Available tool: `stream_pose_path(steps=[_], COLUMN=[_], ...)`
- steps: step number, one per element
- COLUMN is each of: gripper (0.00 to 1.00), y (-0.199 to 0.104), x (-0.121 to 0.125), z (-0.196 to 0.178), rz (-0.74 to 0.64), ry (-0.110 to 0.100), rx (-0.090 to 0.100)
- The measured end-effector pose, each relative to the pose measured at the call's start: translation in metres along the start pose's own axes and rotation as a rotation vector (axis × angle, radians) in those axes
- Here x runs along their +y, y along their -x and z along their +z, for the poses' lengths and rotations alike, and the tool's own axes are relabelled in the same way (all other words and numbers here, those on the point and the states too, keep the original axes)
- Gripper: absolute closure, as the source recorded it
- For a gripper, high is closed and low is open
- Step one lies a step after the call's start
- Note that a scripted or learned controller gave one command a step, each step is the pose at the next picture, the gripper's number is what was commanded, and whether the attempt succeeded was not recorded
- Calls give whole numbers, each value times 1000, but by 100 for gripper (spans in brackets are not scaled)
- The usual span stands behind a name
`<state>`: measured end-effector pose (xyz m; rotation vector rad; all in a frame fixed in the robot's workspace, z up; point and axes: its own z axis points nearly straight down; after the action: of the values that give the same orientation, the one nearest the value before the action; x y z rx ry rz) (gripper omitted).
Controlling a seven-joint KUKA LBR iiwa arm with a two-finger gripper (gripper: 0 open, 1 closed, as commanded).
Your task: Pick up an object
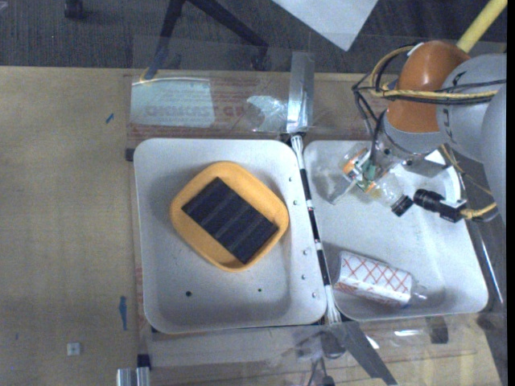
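Observation:
A yellow pad with a black ribbed panel (229, 215) lies tilted in the left bin (153, 296). In the right bin (467, 296) a white packet with a red criss-cross pattern (374, 278) rests near the front. A crumpled clear plastic wrapper (334, 179) lies at the back left of that bin. My gripper (364, 172) hangs low over the wrapper's right end, below the orange band (422, 75). I cannot make out whether the gripper touches the wrapper.
The metal divider between the bins (314, 232) runs just left of the gripper. A black cable plug (422, 201) hangs off the arm over the right bin. A taped clear sheet (173, 103) lies behind the left bin.

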<state>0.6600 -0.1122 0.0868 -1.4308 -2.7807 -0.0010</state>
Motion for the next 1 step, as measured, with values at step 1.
stream_pose_path(steps=[1], gripper=[0], y=[-5], x=[7], z=[0], rz=[50], ry=[-10], rx=[-7])
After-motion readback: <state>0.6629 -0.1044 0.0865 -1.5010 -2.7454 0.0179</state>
